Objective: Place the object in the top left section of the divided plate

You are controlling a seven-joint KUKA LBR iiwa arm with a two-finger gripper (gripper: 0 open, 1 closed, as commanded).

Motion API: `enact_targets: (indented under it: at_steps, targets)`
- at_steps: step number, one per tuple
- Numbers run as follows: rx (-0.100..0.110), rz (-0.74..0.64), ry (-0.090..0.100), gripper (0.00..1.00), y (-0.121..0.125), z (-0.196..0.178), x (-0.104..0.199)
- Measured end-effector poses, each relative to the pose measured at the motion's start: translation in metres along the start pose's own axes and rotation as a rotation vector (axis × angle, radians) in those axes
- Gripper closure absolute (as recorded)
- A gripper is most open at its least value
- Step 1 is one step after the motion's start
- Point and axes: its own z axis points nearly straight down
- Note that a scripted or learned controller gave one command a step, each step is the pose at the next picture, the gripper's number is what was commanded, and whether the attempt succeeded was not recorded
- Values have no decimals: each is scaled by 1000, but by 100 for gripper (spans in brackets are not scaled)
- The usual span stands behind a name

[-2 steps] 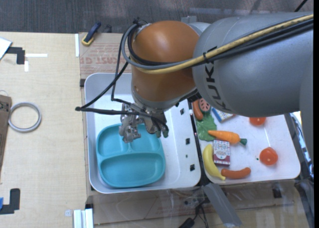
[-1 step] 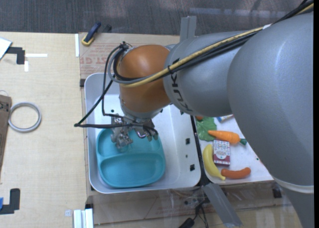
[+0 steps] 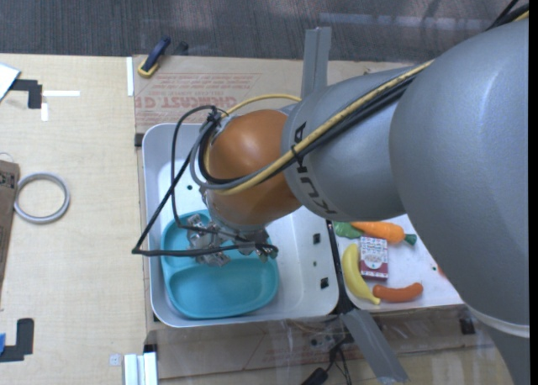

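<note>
Nearest the camera, at the bottom of the view: the front rim of the left white bin, and inside it the blue divided plate, sitting in the bin's front-left part. The plate's front section shows bare blue; its rear sections are partly behind my hardware.

My end effector hangs right over the plate's rear edge, w/ metal bits and black cables looped round it. Can't tell if the fingers are apart or together, too much clutter and overhang. Can't make out any object between them, so can't say where the task's thing is.

To the right, the other white bin holds toy food: a banana curved along the left side, a small red box just beside it, a sausage near the front, a carrot further back.

Above the end effector, my orange band, then my grey arm running off to the right.

Further out on the surface: a tape roll at left. Far back, a blue-yellow tool near a cardboard sheet.
</note>
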Motion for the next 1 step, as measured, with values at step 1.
enact_targets:
  at_steps: [1]
  targets:
    - [-12, 119, 61, 100, -13, -255, -2]
